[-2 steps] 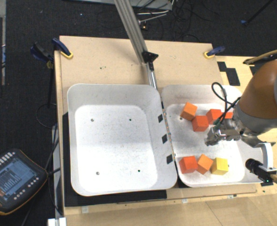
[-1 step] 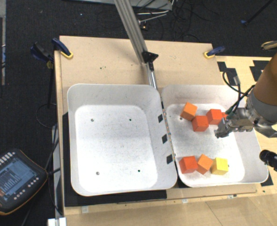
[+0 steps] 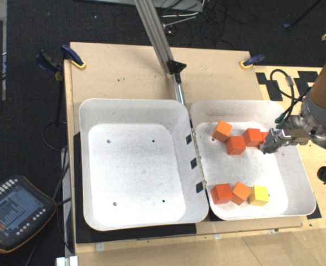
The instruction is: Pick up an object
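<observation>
The right bin [image 3: 295, 176] holds several small blocks. An orange block [image 3: 223, 131] lies at the upper left, with two red-orange blocks [image 3: 236, 145] [image 3: 253, 137] beside it. Along the front sit a red-orange block [image 3: 222, 193], an orange block [image 3: 241, 193] and a yellow block [image 3: 259, 195]. My gripper [image 3: 269, 143] reaches in from the right and hangs just right of the red-orange block near the bin's middle, low and close to it. Nothing shows between its fingers.
The left bin [image 3: 96, 115] sits beside the right one on the wooden bench [image 3: 124, 71]. A metal pole [image 3: 154, 29] slants down to the gap between the bins. Clamps mark the bench's back corners. A teach pendant [image 3: 13, 209] lies at the lower left.
</observation>
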Robot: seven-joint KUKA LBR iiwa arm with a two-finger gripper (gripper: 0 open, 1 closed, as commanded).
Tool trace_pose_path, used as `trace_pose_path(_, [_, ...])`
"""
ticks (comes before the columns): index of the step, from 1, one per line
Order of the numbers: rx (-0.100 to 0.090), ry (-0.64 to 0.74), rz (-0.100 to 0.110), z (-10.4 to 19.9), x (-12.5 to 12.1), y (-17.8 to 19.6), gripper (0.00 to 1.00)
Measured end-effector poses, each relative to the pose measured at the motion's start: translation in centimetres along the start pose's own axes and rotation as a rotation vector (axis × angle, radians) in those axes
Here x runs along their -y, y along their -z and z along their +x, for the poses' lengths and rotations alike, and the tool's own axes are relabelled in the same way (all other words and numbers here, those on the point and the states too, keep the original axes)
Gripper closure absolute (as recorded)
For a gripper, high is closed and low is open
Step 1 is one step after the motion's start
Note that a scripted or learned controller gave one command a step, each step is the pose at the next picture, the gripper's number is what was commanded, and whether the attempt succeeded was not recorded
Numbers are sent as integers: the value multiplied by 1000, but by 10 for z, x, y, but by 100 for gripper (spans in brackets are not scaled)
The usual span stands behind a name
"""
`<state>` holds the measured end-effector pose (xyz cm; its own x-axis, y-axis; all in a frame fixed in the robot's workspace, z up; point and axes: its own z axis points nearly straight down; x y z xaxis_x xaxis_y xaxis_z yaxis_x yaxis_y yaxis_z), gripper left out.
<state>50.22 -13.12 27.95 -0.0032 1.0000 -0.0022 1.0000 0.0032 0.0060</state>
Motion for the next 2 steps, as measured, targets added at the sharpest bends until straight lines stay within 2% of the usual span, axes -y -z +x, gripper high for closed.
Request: trace_pose_path(2, [-2, 4, 3, 101, -41, 4, 100])
